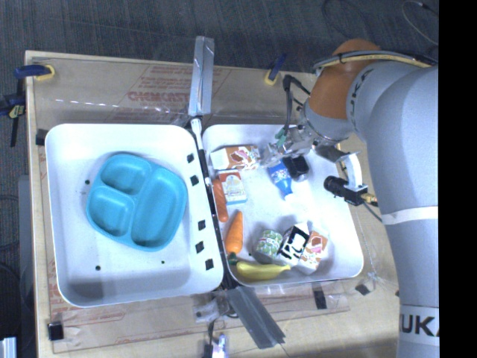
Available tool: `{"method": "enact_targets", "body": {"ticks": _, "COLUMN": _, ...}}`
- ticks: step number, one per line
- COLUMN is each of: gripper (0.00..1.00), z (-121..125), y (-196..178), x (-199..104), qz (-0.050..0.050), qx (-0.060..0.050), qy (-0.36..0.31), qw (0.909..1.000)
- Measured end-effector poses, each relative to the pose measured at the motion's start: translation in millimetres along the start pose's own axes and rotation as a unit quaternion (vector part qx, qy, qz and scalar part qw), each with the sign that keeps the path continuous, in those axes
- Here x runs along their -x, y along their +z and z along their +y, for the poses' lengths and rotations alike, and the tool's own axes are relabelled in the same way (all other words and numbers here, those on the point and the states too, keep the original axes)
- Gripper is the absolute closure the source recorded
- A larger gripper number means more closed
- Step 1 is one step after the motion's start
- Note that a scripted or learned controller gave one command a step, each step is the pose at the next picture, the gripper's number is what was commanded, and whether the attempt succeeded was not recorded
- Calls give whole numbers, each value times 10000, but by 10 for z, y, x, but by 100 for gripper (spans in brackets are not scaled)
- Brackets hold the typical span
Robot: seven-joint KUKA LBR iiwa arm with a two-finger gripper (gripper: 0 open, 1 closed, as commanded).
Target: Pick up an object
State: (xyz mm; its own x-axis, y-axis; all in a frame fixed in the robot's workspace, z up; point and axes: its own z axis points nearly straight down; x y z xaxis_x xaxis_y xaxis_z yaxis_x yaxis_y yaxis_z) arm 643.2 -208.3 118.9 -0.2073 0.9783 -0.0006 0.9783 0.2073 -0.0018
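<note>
The gripper (pixel 287 146) hung low over the far part of the right bin (pixel 344 222), just above a small blue-capped bottle (pixel 282 179); whether it was open or closed could not be told. A carrot (pixel 234 233), a banana (pixel 260 270) and small cartons (pixel 232 157) lay in that bin. The left bin (pixel 67 192) held a blue divided tray (pixel 137 200).

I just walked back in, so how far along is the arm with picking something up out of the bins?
Done: the end effector has reached into the right bin, low over a small blue bottle. In hand: nothing visibly lifted; whether it grips the bottle cannot be told. Left: grasping and raising an item. The carrot, banana and small cartons lie on the bin floor; the blue divided tray sits in the left bin.
</note>
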Motion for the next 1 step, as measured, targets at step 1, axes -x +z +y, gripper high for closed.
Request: {"method": "enact_targets", "body": {"ticks": 1, "gripper": 100, "z": 195, "y": -893, "x": -242, "qz": 4, "qx": 4, "qy": 1574, "qw": 9875}}
